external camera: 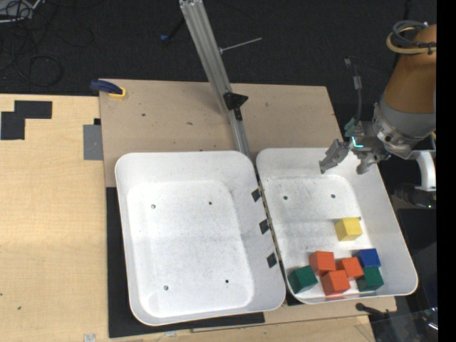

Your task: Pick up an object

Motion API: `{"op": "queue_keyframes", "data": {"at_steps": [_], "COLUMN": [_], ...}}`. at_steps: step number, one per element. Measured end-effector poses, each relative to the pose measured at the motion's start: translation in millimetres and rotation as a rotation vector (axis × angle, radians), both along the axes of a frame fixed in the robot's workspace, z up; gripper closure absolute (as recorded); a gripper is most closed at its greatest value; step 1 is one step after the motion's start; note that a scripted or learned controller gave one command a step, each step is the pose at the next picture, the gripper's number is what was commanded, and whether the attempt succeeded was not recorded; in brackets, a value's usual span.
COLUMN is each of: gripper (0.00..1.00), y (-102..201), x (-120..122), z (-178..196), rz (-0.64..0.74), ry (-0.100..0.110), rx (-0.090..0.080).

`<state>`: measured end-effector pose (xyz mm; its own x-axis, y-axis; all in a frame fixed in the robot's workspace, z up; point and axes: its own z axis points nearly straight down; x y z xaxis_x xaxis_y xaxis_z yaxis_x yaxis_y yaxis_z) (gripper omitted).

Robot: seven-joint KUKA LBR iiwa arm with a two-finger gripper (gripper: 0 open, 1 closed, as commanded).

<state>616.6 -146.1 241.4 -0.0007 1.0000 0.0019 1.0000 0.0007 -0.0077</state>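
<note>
We see a cluster of small coloured blocks lying in the near corner of the right-hand white bin [399, 223]. A yellow block [349, 228] sits a little apart from the rest, closer to the middle of the bin. Nearer the front edge, three orange blocks [335, 269] are packed together, touching one another. A blue block [368, 257] rests just beside them on the right, with a green block [370, 279] in front of it. Another green block [303, 278] lies at the left end of the group, close to the bin's inner wall.

We see the gripper [347, 159] poised above the far edge of the same bin, well apart from the blocks. Its two grey fingers are spread, with nothing between them. The arm [410, 95], with its orange band, comes in from the right.

The left-hand white bin [132, 173] sits just beside the right one, the two joined by small black clips [263, 226]. Both stand on a wooden bench [171, 116]. A slanted metal rail [211, 63] rises behind the bins.
</note>
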Motion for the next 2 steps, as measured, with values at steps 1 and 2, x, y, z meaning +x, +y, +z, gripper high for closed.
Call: {"op": "queue_keyframes", "data": {"at_steps": [1,2], "gripper": [0.0,0.0], "y": [0,-6], "x": [1,-8], "z": [3,-53], "rz": [0.001,-0.001], "ry": [-0.004,0.001], "rx": [-0.001,-0.001]}}
